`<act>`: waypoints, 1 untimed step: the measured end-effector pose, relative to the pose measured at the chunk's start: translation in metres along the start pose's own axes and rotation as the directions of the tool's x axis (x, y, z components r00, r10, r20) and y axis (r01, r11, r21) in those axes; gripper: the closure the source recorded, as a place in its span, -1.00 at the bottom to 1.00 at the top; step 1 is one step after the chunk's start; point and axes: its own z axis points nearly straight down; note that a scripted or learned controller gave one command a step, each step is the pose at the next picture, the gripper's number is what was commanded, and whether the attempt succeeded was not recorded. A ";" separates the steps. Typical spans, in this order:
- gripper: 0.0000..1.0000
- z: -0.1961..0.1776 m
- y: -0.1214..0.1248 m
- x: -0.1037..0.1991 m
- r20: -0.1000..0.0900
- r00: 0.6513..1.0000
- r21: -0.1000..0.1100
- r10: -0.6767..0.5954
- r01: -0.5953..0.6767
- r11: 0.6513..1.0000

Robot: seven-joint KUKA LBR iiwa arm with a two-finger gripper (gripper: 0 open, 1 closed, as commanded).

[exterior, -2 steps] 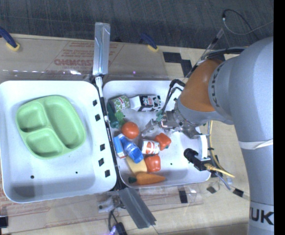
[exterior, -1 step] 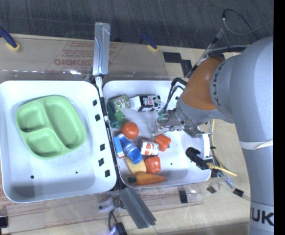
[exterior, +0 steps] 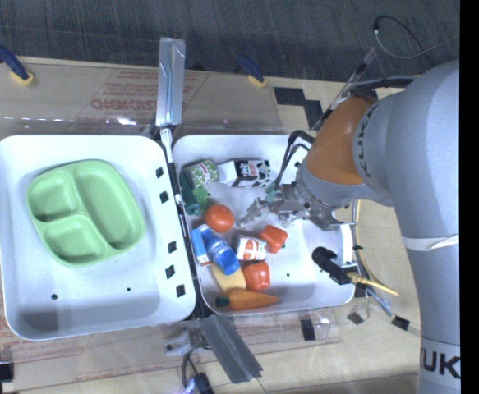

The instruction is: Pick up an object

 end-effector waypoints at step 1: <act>-1.00 0.009 -0.034 0.073 -0.001 0.993 -0.003 0.121 -0.121 0.993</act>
